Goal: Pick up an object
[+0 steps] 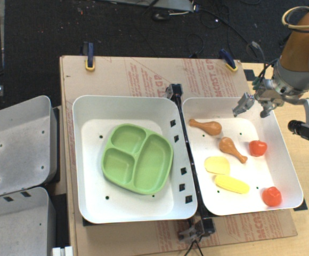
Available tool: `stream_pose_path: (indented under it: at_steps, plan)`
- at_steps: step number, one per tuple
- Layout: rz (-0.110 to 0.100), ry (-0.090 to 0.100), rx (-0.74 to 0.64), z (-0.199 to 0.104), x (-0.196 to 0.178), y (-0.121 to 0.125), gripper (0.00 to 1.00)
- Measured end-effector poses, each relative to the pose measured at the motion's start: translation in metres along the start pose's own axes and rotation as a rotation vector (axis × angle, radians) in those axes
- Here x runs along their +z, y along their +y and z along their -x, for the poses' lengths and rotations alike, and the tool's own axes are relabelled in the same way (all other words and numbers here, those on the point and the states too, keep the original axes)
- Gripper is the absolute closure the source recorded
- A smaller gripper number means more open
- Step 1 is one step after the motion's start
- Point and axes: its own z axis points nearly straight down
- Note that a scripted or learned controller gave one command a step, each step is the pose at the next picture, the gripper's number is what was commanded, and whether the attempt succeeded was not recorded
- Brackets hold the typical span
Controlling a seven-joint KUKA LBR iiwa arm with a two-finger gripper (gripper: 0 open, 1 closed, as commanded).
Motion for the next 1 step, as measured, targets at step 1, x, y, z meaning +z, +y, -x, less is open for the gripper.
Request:
stream_pose_path:
  at_steps: [1]
  plan:
    - [0.012, -0.002, -0.003, -0.0008, -0.0078, 0.0028, 0.00]
